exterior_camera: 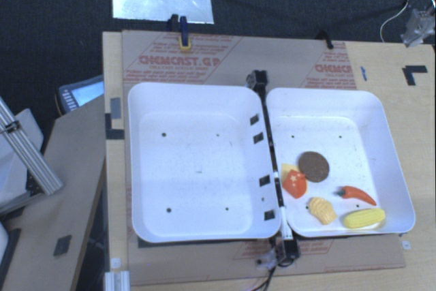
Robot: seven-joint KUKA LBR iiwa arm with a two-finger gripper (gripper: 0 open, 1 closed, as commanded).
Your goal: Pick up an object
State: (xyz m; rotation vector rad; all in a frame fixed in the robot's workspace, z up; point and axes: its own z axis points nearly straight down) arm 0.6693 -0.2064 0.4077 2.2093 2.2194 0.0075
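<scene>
While the gripper [420,25] sits past the table's far right corner (state unclear), the corn [364,218] lies lengthwise along the right bin's [392,140] near edge.

Toy food in the right bin [381,119]

Disc [314,166], tomato [293,182], chilli [357,195], nugget [322,210] and corn [364,218] cluster toward its front edge, beside the left bin [143,105].

Left bin [197,167] open floor, right bin [354,112] far half open, toys [327,191] crowd near edge
</scene>
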